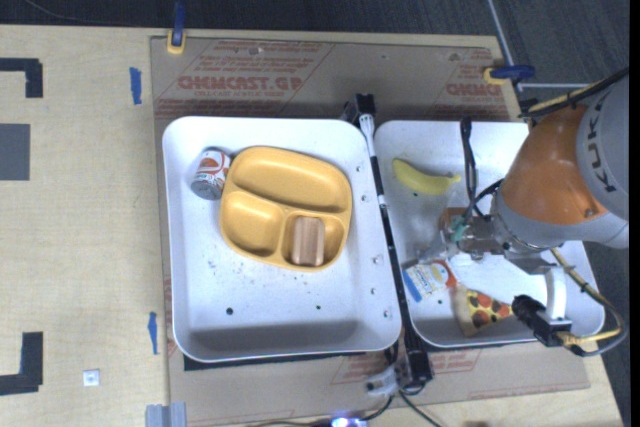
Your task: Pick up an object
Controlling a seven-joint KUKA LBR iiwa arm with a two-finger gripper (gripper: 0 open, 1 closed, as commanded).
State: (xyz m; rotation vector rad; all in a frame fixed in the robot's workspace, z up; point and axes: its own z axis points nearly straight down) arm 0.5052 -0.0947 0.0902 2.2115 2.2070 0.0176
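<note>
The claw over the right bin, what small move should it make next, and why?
Probably a short drop straight down. The claw sits low over the right bin, in a clutter that includes a small packet and a slice of pizza, with the banana further back. Whether it holds anything is hidden by the arm.

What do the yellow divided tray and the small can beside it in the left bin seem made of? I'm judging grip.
The yellow divided tray looks like moulded plastic: uniform colour, rounded compartments, soft sheen. The small can looks like thin metal with a printed red and white label; its silvery rim suggests that, though it is too small to be sure.
</note>
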